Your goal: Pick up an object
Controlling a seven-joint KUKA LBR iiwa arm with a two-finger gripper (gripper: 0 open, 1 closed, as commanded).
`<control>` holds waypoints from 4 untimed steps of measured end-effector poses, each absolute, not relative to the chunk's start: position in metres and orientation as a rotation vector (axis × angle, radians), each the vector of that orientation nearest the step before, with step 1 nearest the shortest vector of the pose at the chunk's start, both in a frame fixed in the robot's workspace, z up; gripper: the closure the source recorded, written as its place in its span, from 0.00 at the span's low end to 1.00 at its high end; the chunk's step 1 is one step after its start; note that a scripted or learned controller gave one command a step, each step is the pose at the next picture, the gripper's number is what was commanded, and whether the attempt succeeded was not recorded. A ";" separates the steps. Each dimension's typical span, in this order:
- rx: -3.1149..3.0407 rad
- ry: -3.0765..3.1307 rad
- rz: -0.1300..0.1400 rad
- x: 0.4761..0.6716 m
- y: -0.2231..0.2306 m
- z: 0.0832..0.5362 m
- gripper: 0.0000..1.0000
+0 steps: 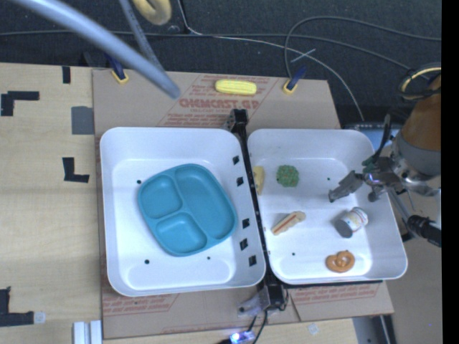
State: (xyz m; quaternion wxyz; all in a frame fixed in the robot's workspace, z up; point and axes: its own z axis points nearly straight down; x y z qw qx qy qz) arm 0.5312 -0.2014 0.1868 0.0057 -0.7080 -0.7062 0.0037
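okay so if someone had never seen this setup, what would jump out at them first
Probably the blue divided plate, lying alone in the left bin. Next, the right bin with its scattered small items: a green broccoli piece, a hot dog and a pretzel, with the gripper over its right side.

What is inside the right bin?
In the right bin: broccoli, a hot dog, a pretzel, a small can, something yellow by the left wall. The claw covers some floor.

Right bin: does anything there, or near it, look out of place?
Yes. A yellow corn cob lies outside both bins on the cardboard behind them, while the other small items sit inside the right bin.
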 end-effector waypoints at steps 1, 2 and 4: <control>-2.220 -2.221 0.002 0.534 -0.201 0.193 0.00; -2.218 -2.220 0.006 0.530 -0.196 0.148 0.00; -2.222 -2.223 0.000 0.529 -0.195 0.086 0.00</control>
